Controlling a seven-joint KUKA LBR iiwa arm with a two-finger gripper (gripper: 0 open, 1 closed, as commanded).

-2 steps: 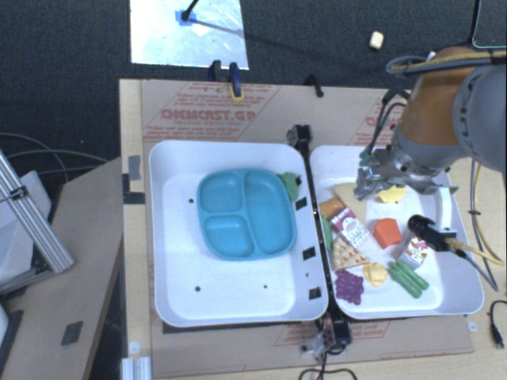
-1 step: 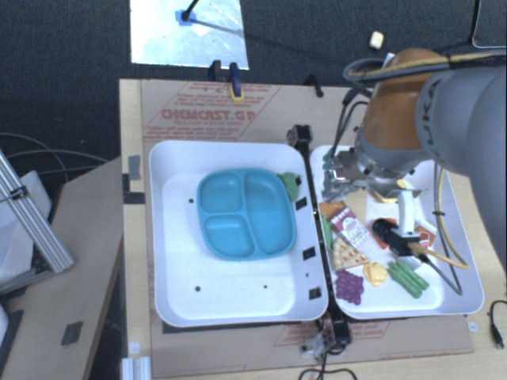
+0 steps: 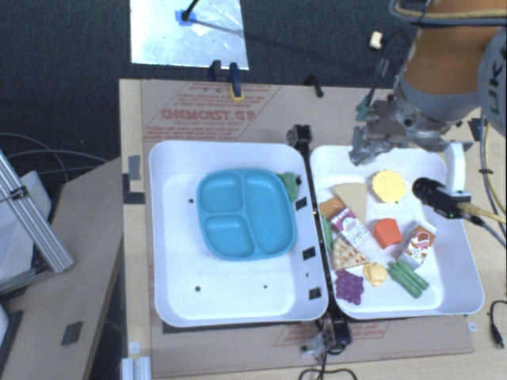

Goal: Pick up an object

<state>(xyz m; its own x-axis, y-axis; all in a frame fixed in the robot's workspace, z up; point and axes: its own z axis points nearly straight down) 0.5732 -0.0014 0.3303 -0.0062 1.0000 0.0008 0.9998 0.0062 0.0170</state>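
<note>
A brown cardboard sheet [image 3: 206, 111] with red lettering covers the bench top. Blue and yellow clamps [image 3: 226, 76] grip its far edge. Beyond that edge lies a shiny silver sheet [image 3: 186, 22]. Aluminium bars [image 3: 32, 228] lean past the bench's left edge.

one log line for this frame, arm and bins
arm: gripper above right white bin far edge | nearest: round yellow toy | left bin: blue divided plate | grasp: none seen

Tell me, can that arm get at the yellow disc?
Probably yes. The gripper hangs over the right bin, beside the yellow disc, which lies uncovered with nothing stacked on it.
</note>
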